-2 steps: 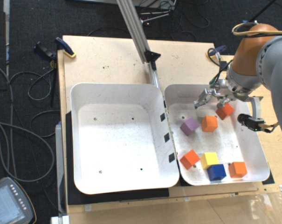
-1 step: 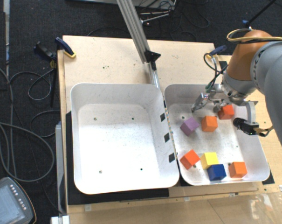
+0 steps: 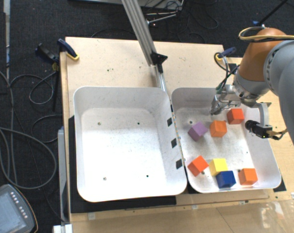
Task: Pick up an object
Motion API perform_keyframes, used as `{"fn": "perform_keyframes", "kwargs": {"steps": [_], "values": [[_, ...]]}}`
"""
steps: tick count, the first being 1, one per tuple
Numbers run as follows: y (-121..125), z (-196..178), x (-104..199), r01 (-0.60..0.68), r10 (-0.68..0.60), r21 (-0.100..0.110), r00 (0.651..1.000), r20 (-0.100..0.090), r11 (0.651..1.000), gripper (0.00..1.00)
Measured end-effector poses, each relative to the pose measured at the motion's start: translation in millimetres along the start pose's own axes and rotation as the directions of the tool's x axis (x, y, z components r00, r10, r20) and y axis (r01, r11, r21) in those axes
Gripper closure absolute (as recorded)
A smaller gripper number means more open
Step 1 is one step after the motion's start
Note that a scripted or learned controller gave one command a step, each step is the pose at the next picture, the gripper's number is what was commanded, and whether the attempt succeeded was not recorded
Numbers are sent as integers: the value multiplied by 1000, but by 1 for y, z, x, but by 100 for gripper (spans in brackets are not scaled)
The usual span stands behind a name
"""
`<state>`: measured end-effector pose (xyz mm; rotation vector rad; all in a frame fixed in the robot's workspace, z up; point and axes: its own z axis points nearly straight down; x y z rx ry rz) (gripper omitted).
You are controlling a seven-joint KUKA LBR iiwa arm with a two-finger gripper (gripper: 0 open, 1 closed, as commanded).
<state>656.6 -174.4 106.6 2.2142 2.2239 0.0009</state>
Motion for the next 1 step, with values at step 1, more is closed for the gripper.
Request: {"fn": "perform_keyframes", "kwargs": {"steps": [1], "values": [[0, -65, -2, -2, 2, -6, 1000, 1, 1000, 100]]}}
